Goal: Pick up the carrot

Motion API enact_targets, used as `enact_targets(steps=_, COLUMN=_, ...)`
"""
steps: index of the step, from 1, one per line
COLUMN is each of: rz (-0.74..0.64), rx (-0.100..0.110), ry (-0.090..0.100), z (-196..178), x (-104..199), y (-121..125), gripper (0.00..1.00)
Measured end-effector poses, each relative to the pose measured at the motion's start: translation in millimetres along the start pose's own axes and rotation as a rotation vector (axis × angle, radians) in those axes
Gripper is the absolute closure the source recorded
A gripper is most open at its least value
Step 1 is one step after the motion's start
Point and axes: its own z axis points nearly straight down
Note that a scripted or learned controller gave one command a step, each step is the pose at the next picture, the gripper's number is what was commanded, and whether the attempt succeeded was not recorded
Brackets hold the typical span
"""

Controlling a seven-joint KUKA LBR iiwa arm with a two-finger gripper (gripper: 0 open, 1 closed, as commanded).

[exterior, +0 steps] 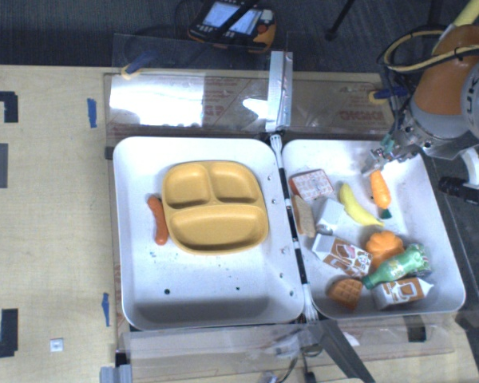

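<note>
The carrot [379, 190] is orange with a green end pointing toward the front. It is in the right bin [443, 238], near the back right. My gripper [381, 158] hangs just above the carrot's upper end, at the bin's back right corner, and the two look to be touching or nearly so. The grey arm with its orange band [447, 86] reaches in from the right behind it.
A banana [354, 204] lies just left of the carrot. In front are an orange [382, 243], a green bottle [395, 267], cartons [312, 185] and a waffle [345, 291]. The left bin [136, 278] holds a yellow divided tray [214, 206] and a sausage [157, 219].
</note>
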Motion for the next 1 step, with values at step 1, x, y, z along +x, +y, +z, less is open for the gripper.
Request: enact_targets(steps=1, rz=0.145, rx=-0.004, ry=-0.003, z=-77.7, x=59.0, y=16.0, gripper=1.00)
